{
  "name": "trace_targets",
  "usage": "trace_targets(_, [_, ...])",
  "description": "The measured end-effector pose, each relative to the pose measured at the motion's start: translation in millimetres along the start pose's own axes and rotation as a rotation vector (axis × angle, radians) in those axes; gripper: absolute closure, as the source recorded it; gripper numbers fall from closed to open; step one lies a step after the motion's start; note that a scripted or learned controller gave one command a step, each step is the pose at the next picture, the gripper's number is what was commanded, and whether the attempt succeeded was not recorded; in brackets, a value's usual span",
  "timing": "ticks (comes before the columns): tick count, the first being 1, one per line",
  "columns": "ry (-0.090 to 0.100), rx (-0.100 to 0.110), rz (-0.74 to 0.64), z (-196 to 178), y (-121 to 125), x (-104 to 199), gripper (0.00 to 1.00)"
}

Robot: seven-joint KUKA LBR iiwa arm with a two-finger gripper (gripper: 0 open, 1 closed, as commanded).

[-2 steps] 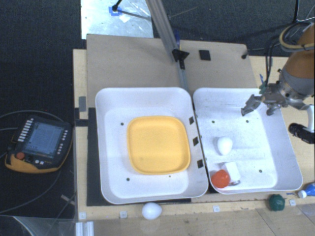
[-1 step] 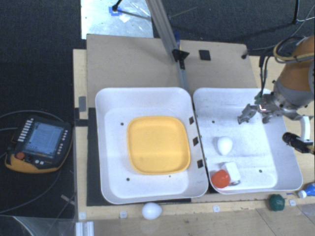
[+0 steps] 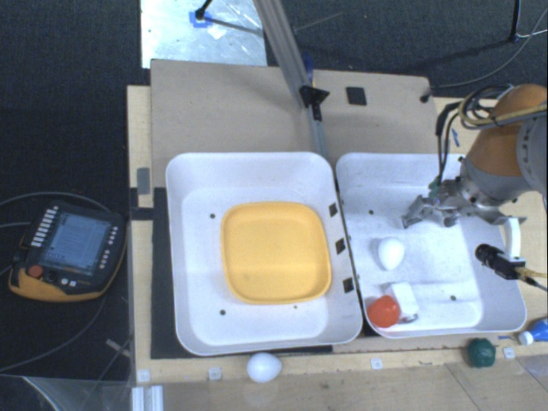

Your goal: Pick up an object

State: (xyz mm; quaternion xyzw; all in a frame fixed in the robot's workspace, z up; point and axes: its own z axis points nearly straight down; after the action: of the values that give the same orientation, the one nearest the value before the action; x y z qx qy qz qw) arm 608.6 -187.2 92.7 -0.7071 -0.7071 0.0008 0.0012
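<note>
1. Over the upper part of the right bin (image 3: 492, 311), the tool (image 3: 425, 214) hangs on the grey-and-orange arm that reaches in from the right. Whether it stands wide or narrow cannot be told from this view. Nothing is seen gripped in it.

2. Nearest to the tool, a white egg-shaped object (image 3: 390, 253) lies on the floor of the right bin, a little below and to the left of the tool, apart from it.

3. Further toward the near left corner of the same bin, a red ball (image 3: 384, 312) rests against a small white block (image 3: 404, 298). Both sit on the bin floor, well clear of the tool.

4. In the left bin (image 3: 193, 229), a yellow square plate (image 3: 276, 251) lies flat at the centre.

5. Outside the bins, a second white egg (image 3: 264, 367) lies on the bench (image 3: 223, 101) just below the left bin, and a dark green ball (image 3: 481, 352) sits near the lower right corner of the right bin.

6. Judgement on progress: the pick is not yet made. Every candidate object is at rest on a surface. The tool appears placed for an approach, the white egg-shaped object being the closest target. Remaining: descent, closure on an object, and lift.
</note>
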Motion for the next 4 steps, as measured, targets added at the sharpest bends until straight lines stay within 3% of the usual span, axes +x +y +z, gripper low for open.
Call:
trace_targets(1, [-0.001, -0.005, 0.0, -13, 2, 0, 1.0])
trace_targets(4, [-0.001, -0.006, -0.001, -179, -6, 3, 1.0])
